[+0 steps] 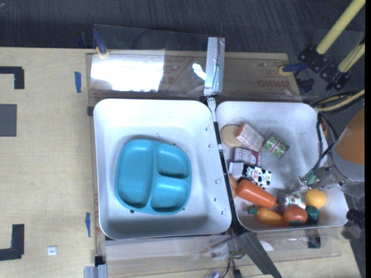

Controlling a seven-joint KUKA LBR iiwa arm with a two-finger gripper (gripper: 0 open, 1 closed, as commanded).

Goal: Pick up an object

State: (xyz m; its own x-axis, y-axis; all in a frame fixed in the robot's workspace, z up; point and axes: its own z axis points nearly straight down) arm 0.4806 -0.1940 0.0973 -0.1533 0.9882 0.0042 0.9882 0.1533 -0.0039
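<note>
Two shallow white bins sit side by side on a pale wooden bench (40, 172), with dark carpet beyond its far edge and yellow-and-black stands at the far right corner of the room. Blue tape marks and black angle marks dot the bench's left part, and a clear plastic sheet (151, 68) stands along the far edge behind the bins.

The left bin (110, 120) holds a turquoise divided plate (153, 175) near its middle.

The right bin (295, 117) carries a cluster of small things along its left wall and near edge: a tan round piece (230, 134) by the far left, a pink box (250, 136) and a green box (275, 146) just beside it, a black-and-white patterned toy (258, 175), an orange carrot (255, 193), an orange oval (268, 215), a red tomato-like piece (295, 214) and a yellow ball (316, 198) toward the near right corner.

The gripper (313, 179) hangs at the right bin's right edge, just above the yellow ball. It is small and blurred here, so whether it is spread or pressed together cannot be told, and nothing is clearly seen in its grasp.
</note>
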